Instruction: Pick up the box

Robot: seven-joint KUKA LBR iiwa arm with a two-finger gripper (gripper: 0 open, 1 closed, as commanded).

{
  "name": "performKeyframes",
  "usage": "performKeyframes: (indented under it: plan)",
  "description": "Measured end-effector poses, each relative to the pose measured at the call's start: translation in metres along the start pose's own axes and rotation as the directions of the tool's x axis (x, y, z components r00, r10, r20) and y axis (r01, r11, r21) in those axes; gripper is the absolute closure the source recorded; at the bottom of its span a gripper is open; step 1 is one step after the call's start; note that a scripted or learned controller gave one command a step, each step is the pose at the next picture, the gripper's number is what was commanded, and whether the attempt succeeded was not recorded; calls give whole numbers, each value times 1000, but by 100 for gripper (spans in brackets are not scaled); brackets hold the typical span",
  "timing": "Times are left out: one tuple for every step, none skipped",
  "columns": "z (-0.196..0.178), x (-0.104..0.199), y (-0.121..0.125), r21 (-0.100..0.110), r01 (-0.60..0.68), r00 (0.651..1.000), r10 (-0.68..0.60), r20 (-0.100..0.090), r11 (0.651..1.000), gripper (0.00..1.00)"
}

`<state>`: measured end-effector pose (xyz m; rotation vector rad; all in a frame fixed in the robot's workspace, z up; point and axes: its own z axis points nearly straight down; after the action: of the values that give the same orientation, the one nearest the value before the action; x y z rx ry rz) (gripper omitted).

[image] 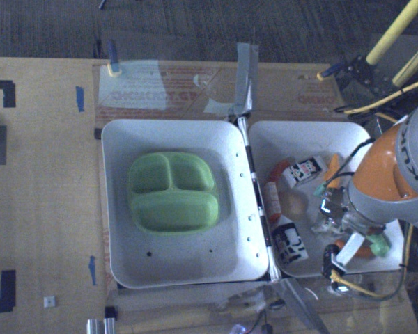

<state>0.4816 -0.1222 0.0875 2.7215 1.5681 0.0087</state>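
A small white box with black print (303,171) lies in the right bin (265,136), near its back middle. A second black-and-white carton (290,242) lies at that bin's front left. My gripper (329,218) is low inside the right bin, between the two, slightly right of them. The grey wrist and orange band (380,172) hang over it from the right and hide much of it. I see nothing clearly held.
The right bin also holds a red bottle (272,195), a beige rounded item (293,204), an orange piece (332,165) and green and orange items (377,244) under the wrist. A green divided plate (173,192) lies in the left bin (118,207).
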Motion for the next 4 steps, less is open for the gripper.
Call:
performKeyframes:
  plan:
    - [0, 25, -14, -8, -227, 974, 227, 3, 974, 100]
    - [0, 5, -2, -1, -223, 975, 223, 0, 975, 100]
    - [1, -27, 15, -1, -714, 700, 714, 2, 700, 100]
    - [0, 23, -14, 0, -744, 668, 744, 2, 668, 100]
